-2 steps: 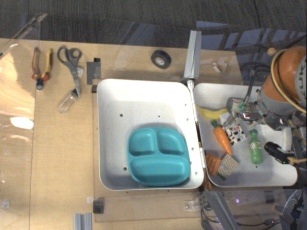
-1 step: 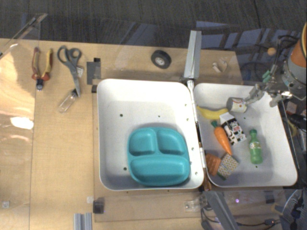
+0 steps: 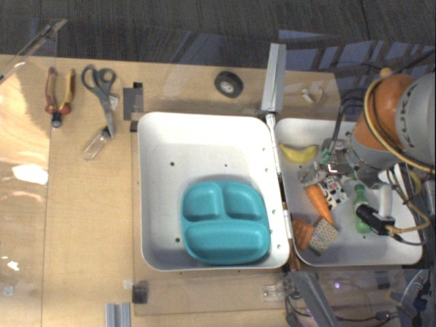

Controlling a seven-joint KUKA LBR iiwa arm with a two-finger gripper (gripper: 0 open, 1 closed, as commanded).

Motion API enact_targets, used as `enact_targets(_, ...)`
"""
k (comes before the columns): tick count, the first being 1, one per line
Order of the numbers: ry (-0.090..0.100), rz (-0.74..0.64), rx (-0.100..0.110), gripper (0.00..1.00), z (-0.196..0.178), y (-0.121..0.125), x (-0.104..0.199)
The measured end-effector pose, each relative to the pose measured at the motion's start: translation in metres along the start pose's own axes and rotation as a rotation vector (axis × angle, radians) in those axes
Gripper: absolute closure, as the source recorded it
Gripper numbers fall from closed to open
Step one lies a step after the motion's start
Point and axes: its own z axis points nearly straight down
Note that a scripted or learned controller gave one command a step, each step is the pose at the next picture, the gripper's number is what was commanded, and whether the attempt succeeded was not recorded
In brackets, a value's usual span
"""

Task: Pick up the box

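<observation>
A small box (image 3: 319, 235) with an orange side and a speckled grey top lies at the front left of the right bin (image 3: 402, 254), leaning against its left wall. My gripper (image 3: 325, 171) hovers low over the back left of that bin, a little behind the box and apart from it. An orange carrot (image 3: 317, 202) lies between the gripper and the box. Nothing can be made out in the gripper's grasp.
The right bin also holds a yellow banana (image 3: 298, 153), a small white item with dark marks (image 3: 334, 193) and a green object (image 3: 360, 197). A teal divided tray (image 3: 225, 222) sits in the left bin (image 3: 163, 182). Scissors (image 3: 102, 90), pliers (image 3: 58, 95) and a tape roll (image 3: 229, 84) lie on the bench.
</observation>
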Motion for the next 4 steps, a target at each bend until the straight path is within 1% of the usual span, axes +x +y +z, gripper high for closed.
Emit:
enact_targets(1, -0.001, -0.002, -0.008, 1.00, -0.012, 0.003, 0.000)
enact_targets(2, 0.000, -0.202, -0.004, 1.00, -0.083, -0.008, 0.087)
enact_targets(3, 0.000, 0.091, 0.002, 1.00, -0.031, -0.005, -0.018)
enact_targets(4, -0.001, 0.369, -0.017, 1.00, 0.001, -0.037, 0.031)
